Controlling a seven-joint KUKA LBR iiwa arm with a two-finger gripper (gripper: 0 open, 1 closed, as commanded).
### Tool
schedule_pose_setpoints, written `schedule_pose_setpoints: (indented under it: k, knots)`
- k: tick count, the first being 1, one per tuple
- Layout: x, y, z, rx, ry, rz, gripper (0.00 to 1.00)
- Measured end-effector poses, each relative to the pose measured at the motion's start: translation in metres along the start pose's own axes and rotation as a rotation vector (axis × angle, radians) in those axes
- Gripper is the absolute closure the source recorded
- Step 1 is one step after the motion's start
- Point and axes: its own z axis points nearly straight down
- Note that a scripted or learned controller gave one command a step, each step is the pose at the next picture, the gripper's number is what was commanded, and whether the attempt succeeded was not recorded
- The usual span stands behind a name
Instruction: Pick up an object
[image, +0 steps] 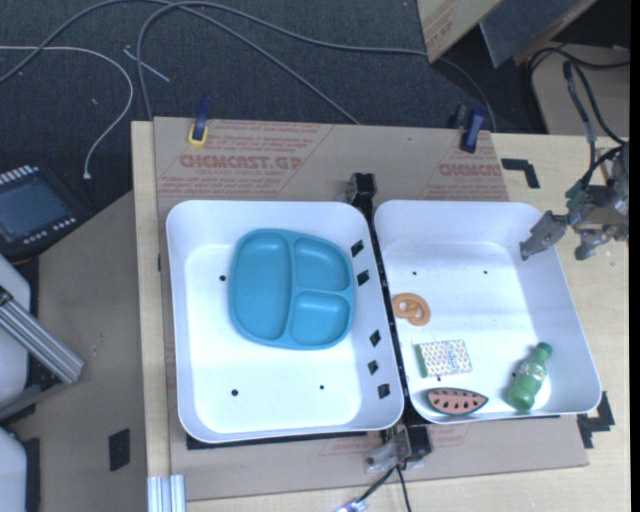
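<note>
**Gripper parked at the right bin's far corner, nothing in it**

On the brown cardboard sheet (300, 150) under the bins I read "CHEMCAST GP" in red print, repeated toward the right. My grey two-finger gripper (562, 236) hangs at the far right rim of the right white bin (500, 225), fingers spread and holding nothing. That bin holds a small brown pretzel (411, 308), a patterned square packet (443, 357), a watermelon-slice toy (456, 402) and a green plastic bottle (528, 378), all near its front. The left white bin (200, 330) carries a blue divided plate (292, 288).
</note>
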Motion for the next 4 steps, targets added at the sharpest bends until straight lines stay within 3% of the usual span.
schedule_pose_setpoints:
  k: [1, 4]
  knots:
    - [0.0, 0.002, -0.006, -0.011, -0.003, -0.003, 0.0]
    - [-0.006, -0.007, 0.133, -0.004, 0.0, -0.002, 0.0]
